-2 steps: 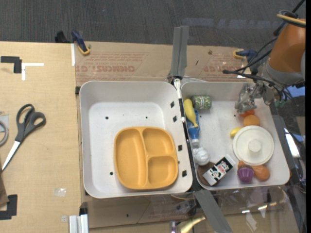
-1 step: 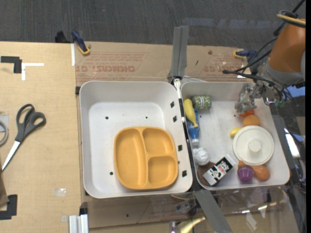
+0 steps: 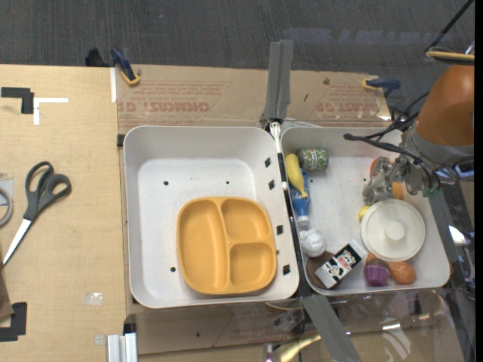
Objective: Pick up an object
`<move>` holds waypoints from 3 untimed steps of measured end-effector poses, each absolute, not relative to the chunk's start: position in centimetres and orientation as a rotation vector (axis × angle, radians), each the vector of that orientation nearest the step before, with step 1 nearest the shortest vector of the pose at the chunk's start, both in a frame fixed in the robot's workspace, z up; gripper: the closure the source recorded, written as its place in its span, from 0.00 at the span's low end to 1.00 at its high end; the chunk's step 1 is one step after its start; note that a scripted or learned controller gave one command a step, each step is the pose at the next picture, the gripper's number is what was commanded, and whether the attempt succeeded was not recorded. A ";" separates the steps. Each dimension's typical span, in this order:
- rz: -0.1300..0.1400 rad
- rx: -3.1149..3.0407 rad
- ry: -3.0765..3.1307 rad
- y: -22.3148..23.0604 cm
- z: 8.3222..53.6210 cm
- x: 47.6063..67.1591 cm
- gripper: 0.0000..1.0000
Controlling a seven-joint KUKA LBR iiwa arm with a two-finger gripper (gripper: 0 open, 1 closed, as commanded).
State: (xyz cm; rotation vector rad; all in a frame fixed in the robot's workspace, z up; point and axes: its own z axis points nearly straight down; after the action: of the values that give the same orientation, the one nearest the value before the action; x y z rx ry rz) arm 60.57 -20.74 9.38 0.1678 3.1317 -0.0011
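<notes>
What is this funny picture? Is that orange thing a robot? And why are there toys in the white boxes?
Yes, it is a robot arm, grey with an orange band. It reaches in from the right, and a camera above the bench looks down on it. At the end of the arm is its gripper, a hand with two fingers, hanging over the right bin. I cannot tell if anything is held.

That bin holds small things to pick up: a yellow banana, a green can, a white bowl, a black-and-white carton, a purple toy and an orange one. The left bin holds a yellow divided plate. Scissors lie on the bench.
</notes>
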 end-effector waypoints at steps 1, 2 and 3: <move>0.000 0.324 3.122 -16.7 9.3 59.1 0.00; -0.003 0.318 3.117 -16.7 10.4 59.3 1.00; -0.001 0.573 3.086 -14.9 28.0 61.1 1.00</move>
State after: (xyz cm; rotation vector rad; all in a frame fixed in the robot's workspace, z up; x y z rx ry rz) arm 61.10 -14.88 28.03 0.5733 3.0861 -0.0010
